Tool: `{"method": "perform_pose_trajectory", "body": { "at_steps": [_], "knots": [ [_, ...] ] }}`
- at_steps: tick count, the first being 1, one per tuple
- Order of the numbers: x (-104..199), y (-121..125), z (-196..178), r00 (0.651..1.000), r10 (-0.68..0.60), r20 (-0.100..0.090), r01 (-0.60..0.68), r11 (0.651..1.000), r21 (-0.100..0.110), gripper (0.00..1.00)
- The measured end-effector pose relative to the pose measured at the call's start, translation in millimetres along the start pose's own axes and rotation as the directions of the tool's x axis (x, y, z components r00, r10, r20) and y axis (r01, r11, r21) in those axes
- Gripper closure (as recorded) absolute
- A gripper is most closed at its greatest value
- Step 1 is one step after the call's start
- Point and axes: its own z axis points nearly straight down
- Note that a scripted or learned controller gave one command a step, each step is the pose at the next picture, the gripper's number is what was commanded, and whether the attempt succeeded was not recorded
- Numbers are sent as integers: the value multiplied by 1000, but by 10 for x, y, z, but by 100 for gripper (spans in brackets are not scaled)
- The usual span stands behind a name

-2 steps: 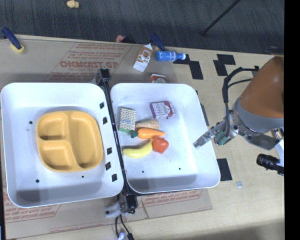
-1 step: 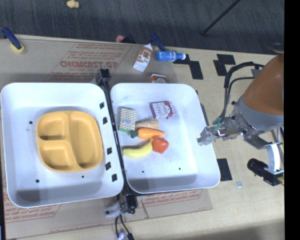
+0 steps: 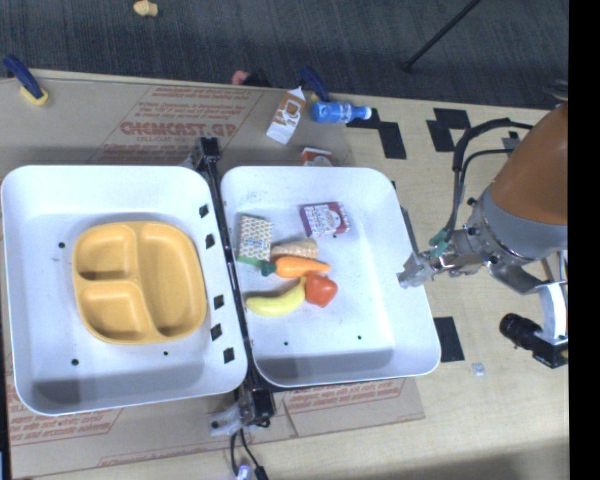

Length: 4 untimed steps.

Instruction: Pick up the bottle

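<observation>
A small blue bottle (image 3: pixel 337 113) lies on its side on the bench, behind the right bin's back edge and outside both bins. My gripper (image 3: pixel 418 270) hangs over the right rim of the right bin (image 3: pixel 380 343), well in front of the bottle and to its right. Nothing shows in the gripper. The arm's grey wrist and orange band (image 3: pixel 535 183) fill the right side of the view.
The right bin holds a banana (image 3: pixel 276 303), a carrot (image 3: pixel 302 265), a red fruit (image 3: pixel 321 289), a cracker packet (image 3: pixel 255 236) and a maroon packet (image 3: pixel 324 219). A yellow divided plate (image 3: pixel 140 278) sits in the left bin. A small carton (image 3: pixel 286 116) lies beside the bottle.
</observation>
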Motion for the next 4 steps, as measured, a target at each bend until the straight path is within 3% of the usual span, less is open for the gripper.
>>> {"method": "perform_pose_trajectory", "body": {
  "at_steps": [1, 2, 3, 4],
  "knots": [
    [2, 5, -101, 1000, -8, 0, 8, 1000, 1, 100],
    [171, 7, 197, 998, 58, -1, -58, 998, 1, 100],
    [3, -8, 334, 1000, -23, -3, 23, 1000, 2, 100],
    [3, -7, 329, 927, -376, -2, 376, 927, 1, 100]
  ]
}}
